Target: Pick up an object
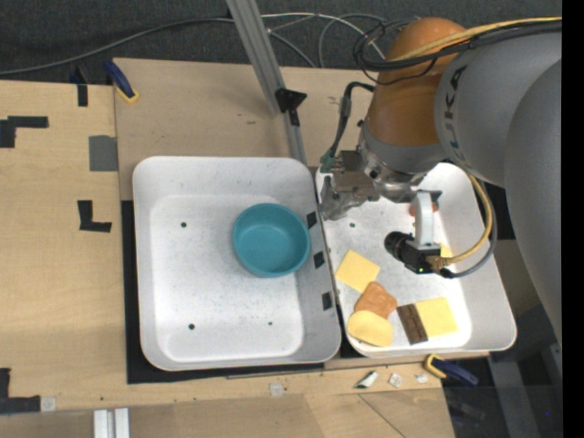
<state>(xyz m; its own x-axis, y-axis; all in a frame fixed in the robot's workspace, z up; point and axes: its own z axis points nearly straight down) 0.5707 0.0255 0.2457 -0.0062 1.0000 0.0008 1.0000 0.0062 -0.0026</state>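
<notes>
**Over the right bin, arm poised above a cluster of food pieces**

Above the bench, seen from the fixed camera, I hung my gripper over the back left corner of the right bin, close to the wall shared with the left bin. Whether it was open or closed I could not tell; my wrist hid it, and nothing showed in its hold. The likely targets lay nearer the front: a yellow square, a brown piece, a pale yellow lump and a dark bar against another yellow block, bunched together, probably awkward to single out. A blue bowl sat alone in the left bin.
</notes>
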